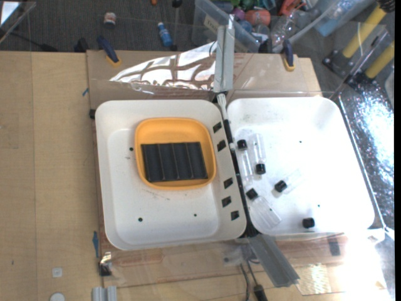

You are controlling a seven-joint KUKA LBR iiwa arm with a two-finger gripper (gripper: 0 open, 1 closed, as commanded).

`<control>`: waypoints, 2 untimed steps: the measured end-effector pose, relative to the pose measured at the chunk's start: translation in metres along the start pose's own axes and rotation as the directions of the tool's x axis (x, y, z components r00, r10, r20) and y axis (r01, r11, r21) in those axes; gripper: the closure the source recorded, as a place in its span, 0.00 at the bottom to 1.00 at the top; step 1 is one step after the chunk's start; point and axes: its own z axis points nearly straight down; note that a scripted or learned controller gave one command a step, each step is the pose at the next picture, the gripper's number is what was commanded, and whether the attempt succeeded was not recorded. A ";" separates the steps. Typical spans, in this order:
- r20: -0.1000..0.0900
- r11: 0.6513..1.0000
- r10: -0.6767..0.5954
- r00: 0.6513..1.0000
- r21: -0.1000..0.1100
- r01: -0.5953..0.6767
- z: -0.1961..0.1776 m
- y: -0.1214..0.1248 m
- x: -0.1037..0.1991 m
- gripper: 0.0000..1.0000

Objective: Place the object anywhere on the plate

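Observation:
An orange square plate (172, 130) with rounded corners lies in the left white bin (125, 199), toward its back. A black ribbed rectangular object (173, 162) rests flat on the plate, covering its front half. In the right white bin (307, 124) lie several clear plastic vials with black caps, among them one (258, 158) near the divider and another (280, 185) closer to the middle.
A row of black tabs (224, 168) runs along the divider between the bins. Crumpled foil (169, 74) and an upright metal post (224, 55) stand behind the bins. A clear tub of toys (263, 5) sits beyond the bench.

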 end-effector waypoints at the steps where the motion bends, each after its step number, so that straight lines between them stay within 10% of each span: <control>1: 0.001 1.000 0.019 1.000 0.000 -0.019 0.000 0.000 0.000 1.00; 2: 0.001 1.000 0.025 1.000 0.000 -0.025 0.000 -0.001 0.000 1.00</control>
